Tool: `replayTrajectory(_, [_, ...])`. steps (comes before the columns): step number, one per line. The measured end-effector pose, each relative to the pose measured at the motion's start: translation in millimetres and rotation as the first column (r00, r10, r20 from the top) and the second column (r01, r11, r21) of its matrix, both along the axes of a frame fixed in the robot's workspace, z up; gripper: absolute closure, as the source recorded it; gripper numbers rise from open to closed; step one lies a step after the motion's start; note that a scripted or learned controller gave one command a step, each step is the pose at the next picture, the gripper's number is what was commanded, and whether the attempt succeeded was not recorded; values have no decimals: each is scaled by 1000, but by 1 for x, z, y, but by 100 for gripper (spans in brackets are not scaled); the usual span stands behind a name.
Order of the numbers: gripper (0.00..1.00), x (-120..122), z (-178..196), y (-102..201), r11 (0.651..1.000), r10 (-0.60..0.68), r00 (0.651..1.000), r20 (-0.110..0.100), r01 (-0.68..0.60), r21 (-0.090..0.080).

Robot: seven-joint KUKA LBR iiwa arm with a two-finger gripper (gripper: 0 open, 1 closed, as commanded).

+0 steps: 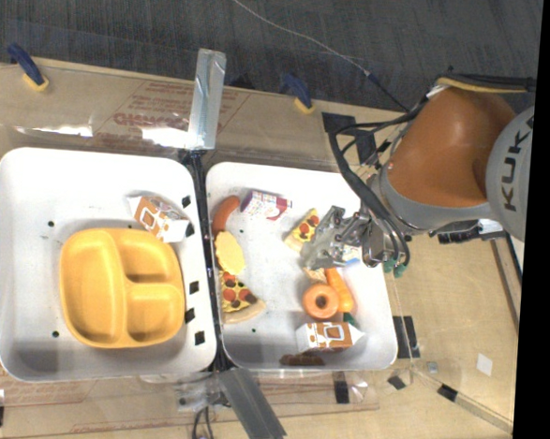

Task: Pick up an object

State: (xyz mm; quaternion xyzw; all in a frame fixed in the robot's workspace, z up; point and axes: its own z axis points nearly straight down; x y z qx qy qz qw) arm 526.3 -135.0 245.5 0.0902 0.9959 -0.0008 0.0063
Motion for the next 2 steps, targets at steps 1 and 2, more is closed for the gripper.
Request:
replayTrajectory(1, [100, 63, 13, 6, 1000, -27, 1000, -9, 27, 2])
replayTrajectory(2, [100, 108, 53, 9, 1000, 20, 1000, -6, -20, 1])
